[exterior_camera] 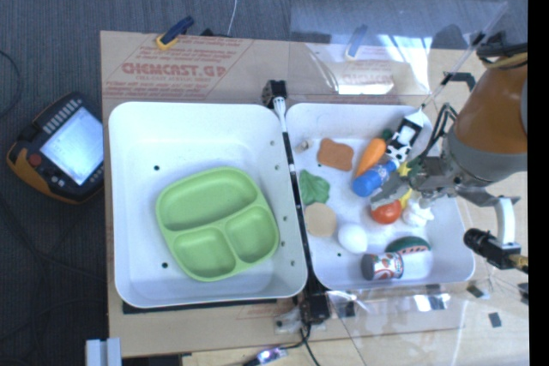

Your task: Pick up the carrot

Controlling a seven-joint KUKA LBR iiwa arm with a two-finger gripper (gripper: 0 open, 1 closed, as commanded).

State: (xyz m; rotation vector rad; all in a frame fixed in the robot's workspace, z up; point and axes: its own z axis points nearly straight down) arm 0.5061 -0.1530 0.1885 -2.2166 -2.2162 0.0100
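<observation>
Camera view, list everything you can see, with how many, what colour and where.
bins: two, white, side by side on the bench
divided plate: one, green, in the left bin
carrot: one, orange, upper middle of the right bin
bread slice: one, brown, left of the carrot
blue toy: one, blue, just below the carrot
leafy green: one, green, by the right bin's left wall
tan round piece: one, below the leafy green
egg: one, white, lower middle of the right bin
tomato: one, red, near the gripper
can: one, lying at the right bin's front
handheld controller: one, orange and black, on the floor at left
arm: one, grey and orange, from the right
gripper: one, over the right bin
</observation>
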